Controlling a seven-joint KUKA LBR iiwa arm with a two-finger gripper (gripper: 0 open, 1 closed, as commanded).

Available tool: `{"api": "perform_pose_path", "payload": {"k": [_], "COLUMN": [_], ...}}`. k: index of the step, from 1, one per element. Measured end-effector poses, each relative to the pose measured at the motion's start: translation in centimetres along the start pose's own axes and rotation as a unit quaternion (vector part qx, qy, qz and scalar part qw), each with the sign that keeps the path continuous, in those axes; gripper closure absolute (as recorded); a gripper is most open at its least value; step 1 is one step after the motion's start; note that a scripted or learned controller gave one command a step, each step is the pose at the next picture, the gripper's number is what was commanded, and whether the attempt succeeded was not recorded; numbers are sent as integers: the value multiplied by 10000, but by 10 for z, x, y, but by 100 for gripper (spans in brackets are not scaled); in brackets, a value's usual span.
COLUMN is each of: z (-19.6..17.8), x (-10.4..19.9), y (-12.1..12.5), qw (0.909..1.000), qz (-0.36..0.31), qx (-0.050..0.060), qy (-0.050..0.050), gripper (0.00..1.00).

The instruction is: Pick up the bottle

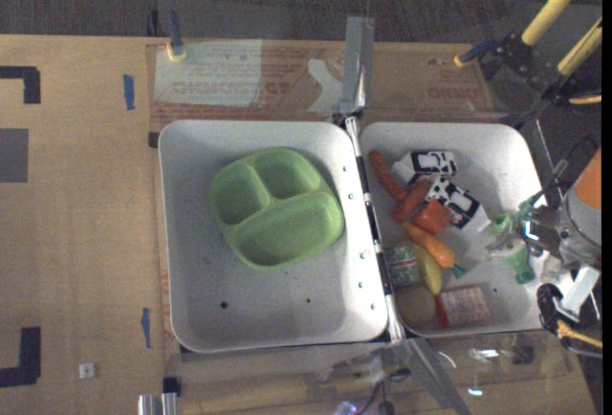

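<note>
Plywood tabletop (pixel 76 241) under two shallow white bins set side by side. Left bin (pixel 191 308) bearing a green divided plate (pixel 277 207), tilted slightly. Right bin (pixel 502 141) crowded along its left half: orange carrot-like pieces (pixel 406 203), two black-and-white cartons (pixel 442 182), a small pink packet (pixel 466 304). Grey arm with orange band (pixel 585 203) at the right edge. Pincer (pixel 528 236) by the right bin's right wall (open or closed: cannot tell), touching a pale green bottle (pixel 505 233), apparently lying there.
</note>
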State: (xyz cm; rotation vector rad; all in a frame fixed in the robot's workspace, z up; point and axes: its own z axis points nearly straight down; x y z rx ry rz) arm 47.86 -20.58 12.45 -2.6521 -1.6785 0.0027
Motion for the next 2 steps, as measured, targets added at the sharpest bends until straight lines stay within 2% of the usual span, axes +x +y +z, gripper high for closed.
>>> {"api": "perform_pose_path", "payload": {"k": [1,2], "z": [38,28], "x": [30,29], "y": [41,42], "qw": [10000,10000], "qz": [41,37], "qx": [11,-20], "qy": [63,31], "gripper": [0,100]}}
